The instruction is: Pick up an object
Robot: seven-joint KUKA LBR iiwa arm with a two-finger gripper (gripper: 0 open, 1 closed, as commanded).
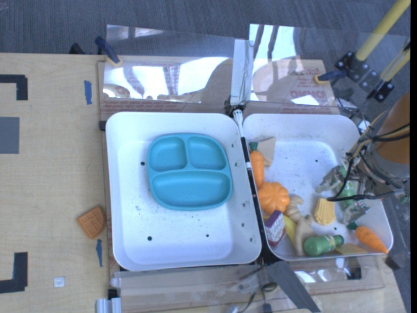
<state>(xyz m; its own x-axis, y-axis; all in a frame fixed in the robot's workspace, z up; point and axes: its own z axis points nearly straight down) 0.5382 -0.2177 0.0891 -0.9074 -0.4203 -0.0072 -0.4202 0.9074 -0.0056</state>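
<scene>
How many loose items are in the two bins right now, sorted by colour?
Blue: 1, the divided plate in the left bin
Orange: 3, the pumpkin, the carrot, an orange piece by the divider
Yellow: 1, the corn
Green: 1, the green vegetable
Total: 6 that I can tell apart; the pale and purple bits in the right bin are too cluttered to count.

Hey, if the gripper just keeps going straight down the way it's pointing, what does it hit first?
Most likely the yellow corn piece, which lies just beside the gripper in the right bin. Depth is hard to judge from this slanted view, so it might instead land on bare bin floor next to the corn.
</scene>
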